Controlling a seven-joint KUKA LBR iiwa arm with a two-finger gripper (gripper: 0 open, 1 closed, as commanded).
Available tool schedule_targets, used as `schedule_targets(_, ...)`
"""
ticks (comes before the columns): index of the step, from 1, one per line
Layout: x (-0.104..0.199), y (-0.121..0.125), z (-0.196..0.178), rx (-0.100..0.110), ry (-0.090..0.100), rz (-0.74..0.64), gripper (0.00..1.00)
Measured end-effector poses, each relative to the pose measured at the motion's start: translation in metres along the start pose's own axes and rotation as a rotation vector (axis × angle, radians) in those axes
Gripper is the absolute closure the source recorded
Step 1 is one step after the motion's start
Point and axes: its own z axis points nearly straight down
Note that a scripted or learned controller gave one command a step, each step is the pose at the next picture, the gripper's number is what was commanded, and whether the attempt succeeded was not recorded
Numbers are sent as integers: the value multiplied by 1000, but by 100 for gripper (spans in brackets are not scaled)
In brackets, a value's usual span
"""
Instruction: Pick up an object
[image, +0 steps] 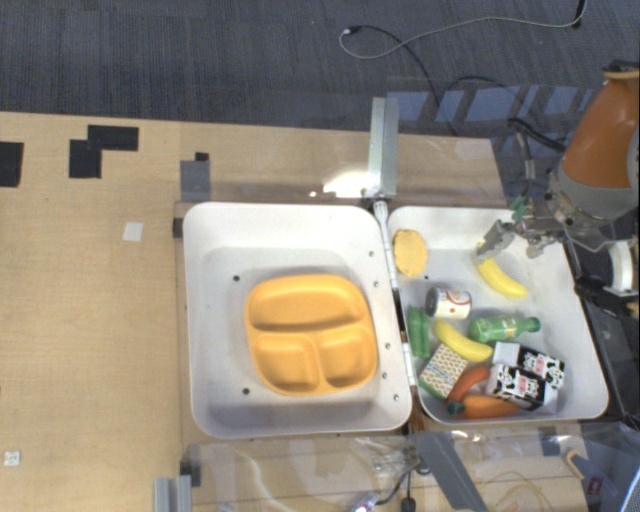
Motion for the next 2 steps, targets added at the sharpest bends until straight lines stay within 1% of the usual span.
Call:
schedule_targets(1,-17,1,93,-6,-1,14,0)
schedule_targets(2,-16,4,80,-13,-1,12,100)
